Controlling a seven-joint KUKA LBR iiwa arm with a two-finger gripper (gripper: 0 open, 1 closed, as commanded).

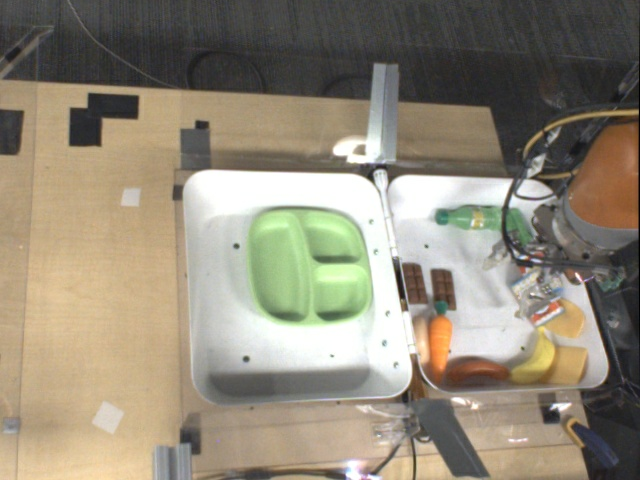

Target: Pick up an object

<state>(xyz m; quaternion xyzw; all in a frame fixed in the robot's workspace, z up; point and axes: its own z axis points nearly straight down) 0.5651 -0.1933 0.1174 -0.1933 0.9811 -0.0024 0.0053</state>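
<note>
Gripper (535,268) sits over the right bin (470,190), at about 3 o'clock from bin centre, under the grey wrist and orange band (612,173). Cannot tell how the gripper is set; cables and metal parts clutter that spot.

Just below the gripper, at 5 o'clock, a small crumpled packet (540,311) with red, white and blue print, glossy. Touching or nearly touching its right side, a tan wedge-like block (570,320), matte.

At 6 o'clock from the gripper, in the bin's lower right corner: a yellow banana-shaped piece (536,360), smooth, next to a second tan block (570,364).

At 11 o'clock from the gripper: a green plastic bottle (470,218), translucent, lying flat, long axis running 9 to 3 o'clock, cap end pointing to 9 o'clock.

At 8 to 9 o'clock: two brown segmented chocolate bars (428,288), flat rectangles, side by side, long axes 12 to 6.

Below them, an orange carrot (439,334), green top at 12 o'clock, long axis 12 to 6. At its foot, a dark red sausage-like piece (476,371), glossy, lying 9 to 3 along the bin's near wall.

Left bin (215,368): white, shallow, rounded corners, holds a light green divided tray (308,264), smooth plastic, three compartments.

Both bins rest on a pale wooden bench (90,298).
</note>
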